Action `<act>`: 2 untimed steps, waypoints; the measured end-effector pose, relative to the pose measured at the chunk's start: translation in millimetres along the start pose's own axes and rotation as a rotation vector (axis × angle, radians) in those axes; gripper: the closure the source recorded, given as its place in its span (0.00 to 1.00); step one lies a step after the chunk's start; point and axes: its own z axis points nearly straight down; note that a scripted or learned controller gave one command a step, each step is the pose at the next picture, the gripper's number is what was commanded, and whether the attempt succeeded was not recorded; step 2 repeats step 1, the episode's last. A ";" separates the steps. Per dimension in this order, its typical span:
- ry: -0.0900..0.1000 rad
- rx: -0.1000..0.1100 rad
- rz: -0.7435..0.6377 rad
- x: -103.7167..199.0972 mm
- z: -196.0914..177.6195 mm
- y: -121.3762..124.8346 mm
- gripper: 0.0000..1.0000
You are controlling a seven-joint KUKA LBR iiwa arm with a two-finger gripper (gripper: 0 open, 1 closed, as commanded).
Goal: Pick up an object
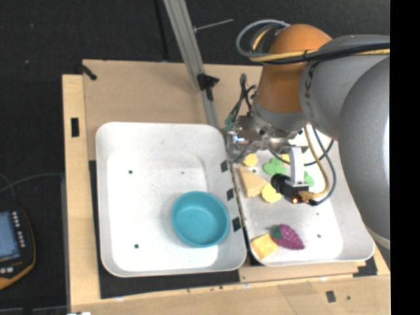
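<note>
Camera view: seeing the claw point(240, 147) hanging low over the right bin point(331, 241), close against the wall point(237, 205) shared with the left bin point(144, 163); not being able to tell whether apart or together. Finding the nearest candidates just below the claw: a small yellow piece point(251, 159), a tan wedge point(251, 184), a green piece point(275, 167); a purple grape bunch point(289, 236) and a yellow block point(264, 246) lying farther below, a blue bowl point(199, 218) across the wall. Risking a strike on that wall, or closing on two crowded pieces and slipping off both. Reading no brand, label or writing anywhere.
</note>
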 end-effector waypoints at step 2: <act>0.001 0.000 -0.001 50.0 6.2 22.1 1.00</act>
